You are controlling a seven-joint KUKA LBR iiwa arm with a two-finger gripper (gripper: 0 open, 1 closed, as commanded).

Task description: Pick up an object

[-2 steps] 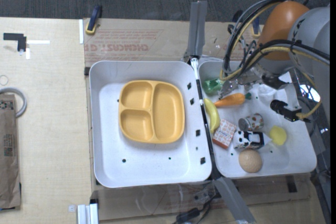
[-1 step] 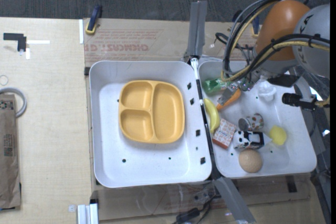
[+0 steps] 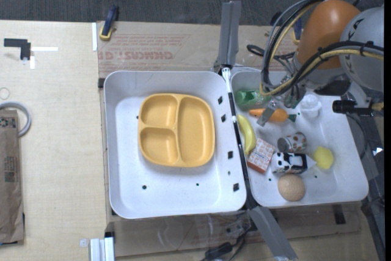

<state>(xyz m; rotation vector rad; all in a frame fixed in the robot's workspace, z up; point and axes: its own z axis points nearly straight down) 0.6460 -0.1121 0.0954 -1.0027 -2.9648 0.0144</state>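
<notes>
The right bin (image 3: 348, 192) holds several small objects: a banana (image 3: 246, 132), an orange carrot-like piece (image 3: 276, 113), a green item (image 3: 247, 96), a small orange-and-white box (image 3: 261, 154), a black-and-white cow toy (image 3: 289, 161), a yellow lemon (image 3: 324, 158) and a tan round ball (image 3: 291, 187). My gripper (image 3: 273, 112) hangs low over the bin's far left part, right at the orange piece and beside the green item. Cables and the wrist hide much of it. The view does not show anything held.
The left bin (image 3: 122, 192) holds a yellow divided plate (image 3: 177, 130). A grey-brown round object (image 3: 294, 142) and a white cup-like piece (image 3: 310, 106) also lie in the right bin. The arm's orange band (image 3: 327, 21) and cables loom over the far right corner.
</notes>
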